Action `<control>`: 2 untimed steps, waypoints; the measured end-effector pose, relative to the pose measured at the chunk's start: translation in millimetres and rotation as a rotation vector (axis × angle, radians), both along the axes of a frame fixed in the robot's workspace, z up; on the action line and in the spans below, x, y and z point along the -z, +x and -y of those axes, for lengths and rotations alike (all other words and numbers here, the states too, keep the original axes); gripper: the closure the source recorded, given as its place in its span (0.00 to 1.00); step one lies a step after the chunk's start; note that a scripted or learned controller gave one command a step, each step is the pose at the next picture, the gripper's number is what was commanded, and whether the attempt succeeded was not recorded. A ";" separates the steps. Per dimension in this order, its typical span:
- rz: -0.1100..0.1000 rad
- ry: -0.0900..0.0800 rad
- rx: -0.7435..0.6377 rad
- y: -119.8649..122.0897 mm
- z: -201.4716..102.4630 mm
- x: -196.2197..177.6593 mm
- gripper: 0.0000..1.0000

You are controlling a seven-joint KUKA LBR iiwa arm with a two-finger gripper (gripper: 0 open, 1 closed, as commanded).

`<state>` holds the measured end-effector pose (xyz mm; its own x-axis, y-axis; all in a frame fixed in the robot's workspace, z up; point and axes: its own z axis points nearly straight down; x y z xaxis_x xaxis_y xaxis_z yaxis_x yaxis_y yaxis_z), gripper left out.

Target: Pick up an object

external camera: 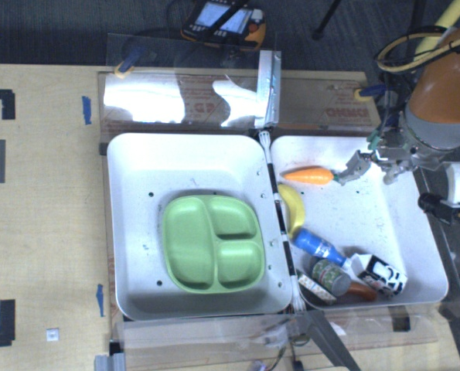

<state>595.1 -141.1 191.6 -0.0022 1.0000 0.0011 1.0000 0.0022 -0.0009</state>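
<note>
The right bin (415, 230) holds several objects. An orange carrot (307, 176) lies at its back left. A yellow banana (293, 209) rests along the left wall. Towards the front are a blue bottle (319, 246), a dark can (331, 277) and a black-and-white object (385, 273). My gripper (371, 171) hangs over the back of this bin, just right of the carrot's green end. Its fingers are spread open, with nothing between them.
The left bin (129, 176) holds a green divided plate (212, 242). A metal divider (268, 91) and clear panels stand behind the bins. A small red item (362, 291) lies at the right bin's front edge. Cables hang near the arm at the upper right.
</note>
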 end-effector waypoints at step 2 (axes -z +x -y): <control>-0.008 0.003 -0.483 71.9 -23.0 96.8 0.00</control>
